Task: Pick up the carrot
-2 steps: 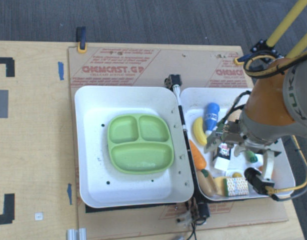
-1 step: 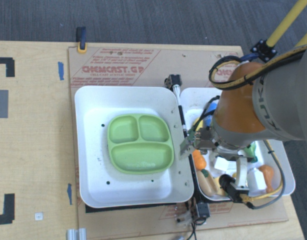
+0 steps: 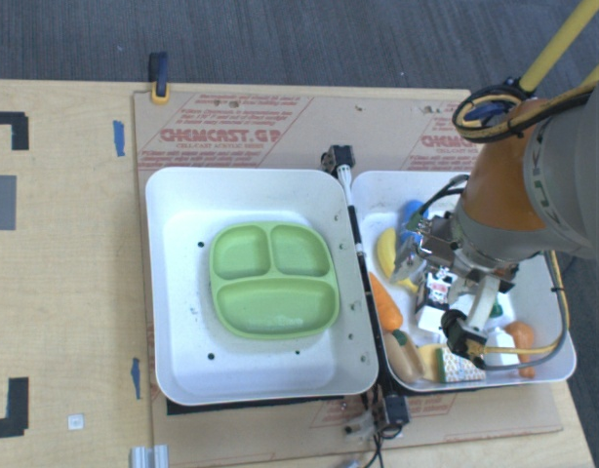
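The carrot [image 3: 384, 303] is orange with a green stem end pointing toward the front. It lies in the right bin [image 3: 551, 364] along the left wall. My gripper [image 3: 425, 277] hangs over the middle of that bin, just right of the carrot and apart from it. The wrist and its cables hide the bin floor beneath them.
A yellow banana [image 3: 385, 252] lies behind the carrot and a blue item [image 3: 413, 213] sits further back. A tan bread-like piece [image 3: 407, 362], a yellow wedge [image 3: 432, 364] and an orange piece [image 3: 521, 336] lie at the front. The left bin [image 3: 173, 261] holds a green divided plate [image 3: 274, 279].
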Motion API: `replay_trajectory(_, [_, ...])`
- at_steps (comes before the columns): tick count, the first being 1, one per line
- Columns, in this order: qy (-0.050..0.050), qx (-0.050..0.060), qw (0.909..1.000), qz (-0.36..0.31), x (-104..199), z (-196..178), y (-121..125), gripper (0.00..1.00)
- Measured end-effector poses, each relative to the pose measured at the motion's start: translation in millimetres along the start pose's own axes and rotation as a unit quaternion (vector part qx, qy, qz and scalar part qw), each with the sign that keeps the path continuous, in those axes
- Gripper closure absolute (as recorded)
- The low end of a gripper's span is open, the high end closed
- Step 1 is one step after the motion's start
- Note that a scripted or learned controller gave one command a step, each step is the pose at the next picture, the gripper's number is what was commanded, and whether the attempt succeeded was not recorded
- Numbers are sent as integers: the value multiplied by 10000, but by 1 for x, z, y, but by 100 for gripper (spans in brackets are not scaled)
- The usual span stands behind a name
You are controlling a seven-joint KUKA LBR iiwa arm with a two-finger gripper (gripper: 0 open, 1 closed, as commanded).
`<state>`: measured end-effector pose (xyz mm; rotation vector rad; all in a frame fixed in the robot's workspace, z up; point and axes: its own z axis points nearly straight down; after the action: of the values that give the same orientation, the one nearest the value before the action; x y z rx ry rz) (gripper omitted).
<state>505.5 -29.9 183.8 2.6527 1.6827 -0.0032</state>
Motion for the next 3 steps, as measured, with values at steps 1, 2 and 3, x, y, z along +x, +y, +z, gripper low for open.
replay_trajectory(1, [11, 45, 10000, -53, 30, 0, -40, 0])
replay_trajectory(2, [2, 43, 10000, -43, 28, 0, -40, 0])
replay_trajectory(3, [-2, 4, 9990, 457, 49, 0, 13, 0])
